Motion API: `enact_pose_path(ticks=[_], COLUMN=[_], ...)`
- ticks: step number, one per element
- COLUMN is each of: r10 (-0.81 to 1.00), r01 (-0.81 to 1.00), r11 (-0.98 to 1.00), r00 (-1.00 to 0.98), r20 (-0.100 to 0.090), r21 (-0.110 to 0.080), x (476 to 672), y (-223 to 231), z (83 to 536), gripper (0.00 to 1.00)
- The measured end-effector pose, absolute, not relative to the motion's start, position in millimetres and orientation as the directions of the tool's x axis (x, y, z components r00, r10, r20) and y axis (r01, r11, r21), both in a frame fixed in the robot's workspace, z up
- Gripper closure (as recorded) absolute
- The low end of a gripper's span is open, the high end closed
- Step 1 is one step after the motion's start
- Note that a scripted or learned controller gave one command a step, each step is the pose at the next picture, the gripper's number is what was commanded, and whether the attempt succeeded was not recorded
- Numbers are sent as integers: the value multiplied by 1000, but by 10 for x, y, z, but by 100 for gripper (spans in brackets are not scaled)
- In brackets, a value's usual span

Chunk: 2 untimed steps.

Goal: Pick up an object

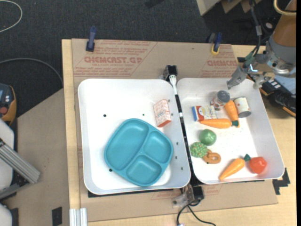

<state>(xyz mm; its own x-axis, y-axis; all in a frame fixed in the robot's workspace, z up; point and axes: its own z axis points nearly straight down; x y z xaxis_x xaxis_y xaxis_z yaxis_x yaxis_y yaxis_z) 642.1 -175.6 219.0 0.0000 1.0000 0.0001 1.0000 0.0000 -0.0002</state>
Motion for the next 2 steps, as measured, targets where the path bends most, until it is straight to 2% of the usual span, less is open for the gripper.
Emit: enact_pose_path(ticks=[1,2], r10=[1000,1000], r01=[1000,1000], r11=[1,3], r00=[-1,-3], r20=[-2,-4], r21=[5,19], x=[6449,6254], y=[-1899,-1688], z=[1130,2772], gripper=[0,0])
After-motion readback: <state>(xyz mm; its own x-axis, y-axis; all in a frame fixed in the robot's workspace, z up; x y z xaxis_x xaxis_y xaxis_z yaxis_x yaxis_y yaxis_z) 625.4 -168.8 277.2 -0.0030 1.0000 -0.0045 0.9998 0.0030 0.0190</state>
